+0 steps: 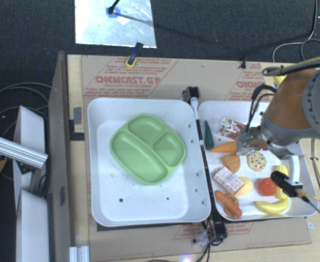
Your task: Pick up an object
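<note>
Arm (299, 105): grey w/ orange band, comes in from 3 o'clock over the R bin.
Gripper (249, 142): low over R bin, approx 11 o'clock of bin centre. Grip state: cannot tell, the wrist blocks the view. Also can't tell if anything is held.
R bin (214, 112): white, shallow, packed w/ toy food (the pick candidates).
Carrot (225, 146): just beside gripper at its 9 o'clock, lying across the bin.
Packet (231, 127): red/white, near gripper at its 10 o'clock.
Cookie (256, 161): round, dotted, just beside gripper at its 5–6 o'clock.
Green stick (209, 135): along the bin's 9 o'clock wall, long axis 12-to-6.
Wedge (231, 162): orange-brown, at carrot's 6 o'clock.
Box (228, 180): pink/white, at wedge's 6 o'clock, touching lemon.
Lemon (247, 186): yellow, at box's 3 o'clock.
Tomato (266, 186): red, at lemon's 3 o'clock.
Banana (272, 206): by the bin's 5 o'clock corner, below tomato.
Orange piece (229, 202): at bin's 7 o'clock, below box.
L bin (127, 201): white, at R bin's 9 o'clock, rims side by side.
Plate (147, 148): green, 3 compartments, approx centre of L bin, well apart from gripper.
</note>
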### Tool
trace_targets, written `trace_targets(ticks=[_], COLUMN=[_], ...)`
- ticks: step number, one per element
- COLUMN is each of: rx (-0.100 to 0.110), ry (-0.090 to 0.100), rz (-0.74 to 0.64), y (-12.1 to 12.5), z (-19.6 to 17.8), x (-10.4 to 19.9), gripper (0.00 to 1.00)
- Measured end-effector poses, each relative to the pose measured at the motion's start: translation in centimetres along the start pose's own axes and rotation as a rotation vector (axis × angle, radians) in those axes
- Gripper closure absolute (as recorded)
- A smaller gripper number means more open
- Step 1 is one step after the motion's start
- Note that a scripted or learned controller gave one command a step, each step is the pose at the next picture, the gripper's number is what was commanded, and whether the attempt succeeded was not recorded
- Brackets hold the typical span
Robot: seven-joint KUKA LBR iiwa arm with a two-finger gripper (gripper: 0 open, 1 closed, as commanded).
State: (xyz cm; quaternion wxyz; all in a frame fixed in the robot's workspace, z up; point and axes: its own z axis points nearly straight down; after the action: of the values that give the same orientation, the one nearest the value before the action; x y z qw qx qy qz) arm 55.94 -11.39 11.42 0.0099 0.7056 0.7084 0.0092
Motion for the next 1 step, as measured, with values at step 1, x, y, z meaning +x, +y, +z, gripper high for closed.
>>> trace_targets(ticks=[1], rx=[0.0], ry=[0.0], rz=[0.0], y=[-0.01], z=[0.04], x=[0.01], gripper=[0.0])
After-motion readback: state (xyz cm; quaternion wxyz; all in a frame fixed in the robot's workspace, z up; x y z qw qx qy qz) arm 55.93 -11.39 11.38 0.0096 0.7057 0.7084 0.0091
